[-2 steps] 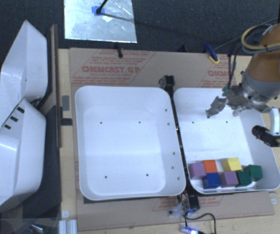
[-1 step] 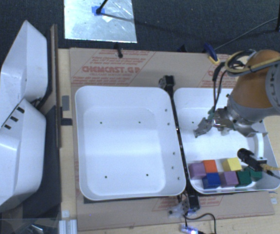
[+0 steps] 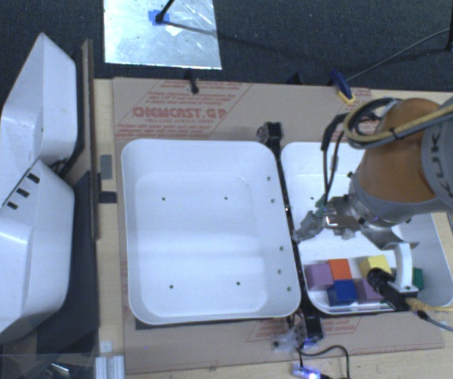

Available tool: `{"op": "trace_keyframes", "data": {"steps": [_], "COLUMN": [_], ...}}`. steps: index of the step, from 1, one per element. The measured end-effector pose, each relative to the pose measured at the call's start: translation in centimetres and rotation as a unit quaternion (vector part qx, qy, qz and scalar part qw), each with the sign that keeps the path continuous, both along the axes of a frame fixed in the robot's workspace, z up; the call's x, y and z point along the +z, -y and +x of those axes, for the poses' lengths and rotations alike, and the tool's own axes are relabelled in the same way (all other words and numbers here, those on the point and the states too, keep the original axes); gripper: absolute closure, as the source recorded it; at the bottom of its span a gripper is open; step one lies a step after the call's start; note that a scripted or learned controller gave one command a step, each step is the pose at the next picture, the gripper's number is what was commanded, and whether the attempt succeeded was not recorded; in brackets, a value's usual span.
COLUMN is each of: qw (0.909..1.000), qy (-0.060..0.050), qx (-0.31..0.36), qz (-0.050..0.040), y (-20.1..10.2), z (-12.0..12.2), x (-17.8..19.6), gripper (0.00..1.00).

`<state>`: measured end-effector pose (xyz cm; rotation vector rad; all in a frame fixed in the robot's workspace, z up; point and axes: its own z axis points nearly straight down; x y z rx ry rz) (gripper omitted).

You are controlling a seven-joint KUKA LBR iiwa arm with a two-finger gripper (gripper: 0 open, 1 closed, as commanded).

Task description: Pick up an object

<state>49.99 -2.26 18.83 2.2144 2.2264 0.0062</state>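
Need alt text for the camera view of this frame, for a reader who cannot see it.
A grey KUKA arm with an orange band reaches from the right over the right bin, its gripper above the bin's left side. Small coloured blocks cluster at that bin's near edge, beside the left bin.

Bench [image 3: 171, 93] bearing 2 white bins [image 3: 207, 227]

A dark carpet floor [image 3: 305, 22] surrounds the desk [image 3: 447, 322], whose top is covered by a brown cardboard sheet [image 3: 187, 101] printed with red lettering. A shiny metal plate [image 3: 163, 22] lies on the floor beyond it. Two white moulded covers [image 3: 33, 204] sit at the left, beside a thin wooden strip [image 3: 88, 133]. Black cables [image 3: 416, 50] cross the carpet.
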Motion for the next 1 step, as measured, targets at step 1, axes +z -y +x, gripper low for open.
{"op": "trace_keyframes", "data": {"steps": [1], "qw": [1.0000], "qy": [-0.001], "qx": [0.001], "qz": [0.0000], "y": [-9.75], "z": [3.94], "x": [-0.19], "gripper": [0.00]}}
